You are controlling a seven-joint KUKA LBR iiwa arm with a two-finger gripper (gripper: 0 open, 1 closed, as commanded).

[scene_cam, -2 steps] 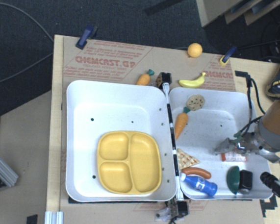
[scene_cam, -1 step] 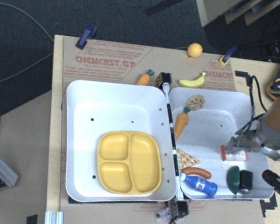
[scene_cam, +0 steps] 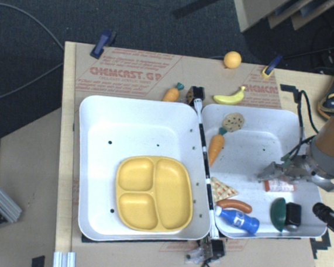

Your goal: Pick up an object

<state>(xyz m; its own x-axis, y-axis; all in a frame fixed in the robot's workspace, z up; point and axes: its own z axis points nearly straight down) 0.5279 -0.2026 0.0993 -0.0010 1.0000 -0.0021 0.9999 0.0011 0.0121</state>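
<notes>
Lying at the right bin's (scene_cam: 256, 118) front edge, a blue bottle (scene_cam: 238, 219) is touching a sausage (scene_cam: 234, 205) — a green object (scene_cam: 278, 212) beside them. Farther back, the gripper (scene_cam: 276, 173) is hovering just over a small packet (scene_cam: 279, 185); whether its jaws are parted or gripping, I cannot tell. A carrot (scene_cam: 215, 148) is leaning on the divider — a yellow tray (scene_cam: 154, 192) is sitting in the left bin (scene_cam: 127, 120).

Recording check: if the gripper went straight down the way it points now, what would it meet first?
Probably the small red-and-white packet lying on the right bin floor directly under the gripper; height above it is unclear from this slanted view.
</notes>
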